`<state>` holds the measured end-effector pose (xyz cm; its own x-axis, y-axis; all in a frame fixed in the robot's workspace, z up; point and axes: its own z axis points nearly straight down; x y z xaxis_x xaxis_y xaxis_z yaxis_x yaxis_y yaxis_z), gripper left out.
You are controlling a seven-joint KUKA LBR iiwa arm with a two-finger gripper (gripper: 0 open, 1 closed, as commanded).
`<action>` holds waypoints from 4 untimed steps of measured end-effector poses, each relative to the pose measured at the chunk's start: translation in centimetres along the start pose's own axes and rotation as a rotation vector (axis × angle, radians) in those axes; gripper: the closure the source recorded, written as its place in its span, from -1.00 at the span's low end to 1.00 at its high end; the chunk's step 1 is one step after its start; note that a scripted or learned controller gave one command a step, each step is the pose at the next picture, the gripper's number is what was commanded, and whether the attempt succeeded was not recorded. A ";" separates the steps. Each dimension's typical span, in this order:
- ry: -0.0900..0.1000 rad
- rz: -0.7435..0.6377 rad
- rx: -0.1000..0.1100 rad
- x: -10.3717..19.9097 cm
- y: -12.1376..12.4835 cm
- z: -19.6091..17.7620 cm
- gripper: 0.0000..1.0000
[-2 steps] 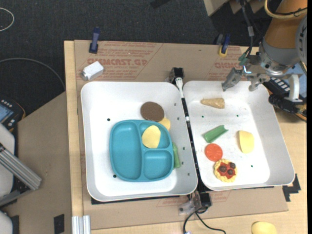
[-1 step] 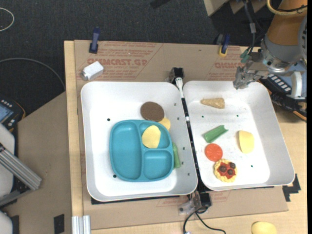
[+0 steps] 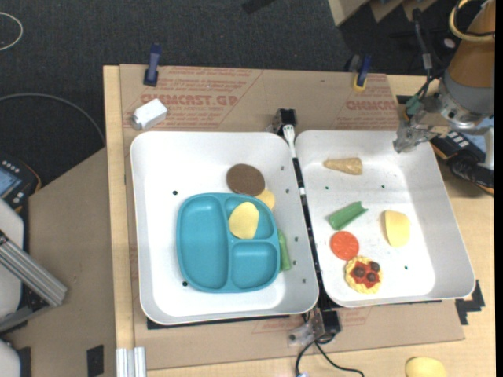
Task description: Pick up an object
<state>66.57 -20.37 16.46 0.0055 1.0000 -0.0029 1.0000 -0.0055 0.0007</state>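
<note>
The tool (image 3: 408, 137) hangs over the right bin's (image 3: 452, 246) far right corner; whether it is wide or narrow cannot be told. The nearest object, a tan wedge (image 3: 344, 165), lies just to its left, long axis running left to right.

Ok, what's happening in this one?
The arm's gripper is at the top right corner of the right bin, with nothing visibly held. A green piece, a red disc and a yellow wedge lie in that bin; a blue divided tray sits in the left bin.
</note>
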 end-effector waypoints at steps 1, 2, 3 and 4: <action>0.002 -0.003 0.003 -2.2 -0.8 1.7 1.00; 0.003 -0.006 0.002 -2.0 -0.8 2.0 1.00; 0.003 -0.005 0.003 -2.0 -1.6 2.3 1.00; 0.001 -0.007 -0.003 -2.0 0.2 3.1 1.00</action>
<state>66.75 -22.34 13.38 -0.0017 1.0000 -0.0020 1.0000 0.0017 0.0037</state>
